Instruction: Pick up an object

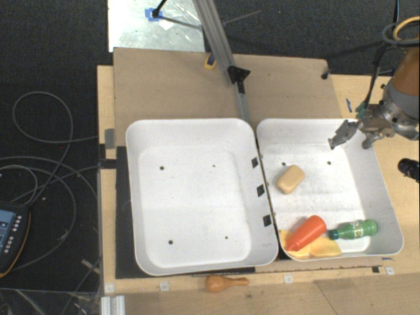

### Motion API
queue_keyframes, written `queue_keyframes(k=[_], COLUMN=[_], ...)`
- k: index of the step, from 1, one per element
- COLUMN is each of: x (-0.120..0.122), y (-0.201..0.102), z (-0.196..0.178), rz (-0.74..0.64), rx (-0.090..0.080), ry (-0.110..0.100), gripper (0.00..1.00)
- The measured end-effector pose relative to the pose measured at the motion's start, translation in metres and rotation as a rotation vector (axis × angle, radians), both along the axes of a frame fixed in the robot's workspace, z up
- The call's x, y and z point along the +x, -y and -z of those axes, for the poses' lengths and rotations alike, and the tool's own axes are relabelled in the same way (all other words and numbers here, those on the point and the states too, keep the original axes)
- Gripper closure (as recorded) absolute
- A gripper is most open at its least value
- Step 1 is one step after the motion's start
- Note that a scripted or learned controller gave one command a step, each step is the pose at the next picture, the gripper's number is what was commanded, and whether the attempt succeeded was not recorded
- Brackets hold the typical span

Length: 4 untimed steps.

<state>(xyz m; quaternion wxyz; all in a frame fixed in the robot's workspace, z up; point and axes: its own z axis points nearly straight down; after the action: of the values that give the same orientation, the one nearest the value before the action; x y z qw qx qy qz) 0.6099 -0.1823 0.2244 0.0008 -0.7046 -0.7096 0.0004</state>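
The 2 white bins sit side by side on the tabletop [177, 87]. In the right bin [367, 176] lie 4 things. A tan, rounded block [290, 179] rests near the bin's middle, its long axis running from lower left to upper right, apart from everything else. Along the near wall, an orange carrot-shaped toy [306, 233] points its narrow end toward the lower left corner and its thicker end up and right. It lies on a yellow cloth-like piece [323, 249], which is partly covered, so its shape is hard to make out. Just beside the carrot's thick end, a green bottle [354, 229] lies on its side, nearly parallel to the near wall, with its paler cap end toward the carrot.

The end effector [353, 135] hangs over the far right part of the right bin, its 2 fingers spread apart with nothing between them. The arm behind it is cut off by the view's right edge.

The left bin [193, 192] offers wide open floor. The far half of the right bin is also open. A small orange-brown object [225, 282] lies on the tabletop in front of the left bin, outside both.
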Motion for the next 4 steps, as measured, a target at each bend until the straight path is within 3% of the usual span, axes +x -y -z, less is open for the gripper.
queue_keyframes(k=[2, 3, 4], x=[-0.01, -0.007, -0.007], y=[0.004, 0.005, 0.003], z=[0.101, 0.087, 0.042], rz=[0.007, 0.006, 0.003], rx=[0.0, -0.002, -0.002], ry=[-0.002, 0.006, 0.008], gripper=[0.0, 1.0, 1.0])
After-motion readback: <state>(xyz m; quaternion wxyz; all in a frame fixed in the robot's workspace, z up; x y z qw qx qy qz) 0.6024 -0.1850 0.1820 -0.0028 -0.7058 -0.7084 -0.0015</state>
